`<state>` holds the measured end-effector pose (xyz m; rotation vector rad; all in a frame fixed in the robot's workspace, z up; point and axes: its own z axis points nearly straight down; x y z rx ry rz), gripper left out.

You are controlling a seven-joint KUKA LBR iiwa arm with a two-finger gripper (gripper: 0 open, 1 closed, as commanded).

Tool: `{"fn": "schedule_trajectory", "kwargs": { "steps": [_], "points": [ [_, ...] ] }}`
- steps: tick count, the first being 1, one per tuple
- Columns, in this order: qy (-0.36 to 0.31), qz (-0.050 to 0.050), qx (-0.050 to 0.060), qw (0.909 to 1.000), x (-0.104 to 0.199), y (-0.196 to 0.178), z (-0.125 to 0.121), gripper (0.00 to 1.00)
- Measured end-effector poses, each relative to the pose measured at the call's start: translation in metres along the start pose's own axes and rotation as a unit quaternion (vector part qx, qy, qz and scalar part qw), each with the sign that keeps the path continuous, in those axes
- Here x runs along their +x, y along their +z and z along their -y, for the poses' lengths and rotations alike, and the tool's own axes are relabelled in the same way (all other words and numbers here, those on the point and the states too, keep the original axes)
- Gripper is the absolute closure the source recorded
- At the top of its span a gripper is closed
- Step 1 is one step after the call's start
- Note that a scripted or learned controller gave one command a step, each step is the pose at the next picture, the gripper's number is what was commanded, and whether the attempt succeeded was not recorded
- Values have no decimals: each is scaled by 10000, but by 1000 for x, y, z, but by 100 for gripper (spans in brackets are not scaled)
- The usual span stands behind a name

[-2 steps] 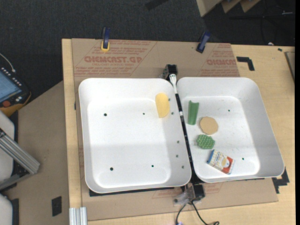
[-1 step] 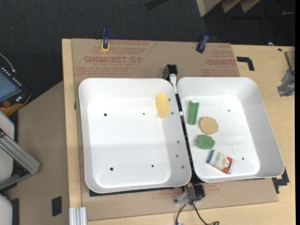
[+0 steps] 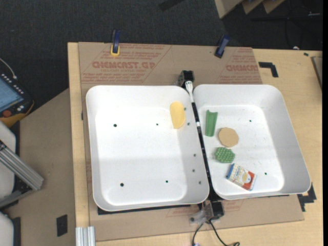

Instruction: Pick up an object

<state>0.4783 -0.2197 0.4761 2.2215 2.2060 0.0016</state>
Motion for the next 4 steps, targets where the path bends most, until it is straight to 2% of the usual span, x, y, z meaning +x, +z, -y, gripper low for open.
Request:
{"fn": "schedule_trajectory", "kwargs": {
  "steps": [1, 2, 3, 4],
  "points": [
    [-34, -51, 86, 9999, 15, 97, 0, 100],
    [-92, -37, -5, 10000, 110, 34, -19, 100],
    [20, 16, -20, 10000, -6, -55, 0, 100],
    [-35, -55, 94, 9999, 8, 61, -15, 100]
  ]
}}
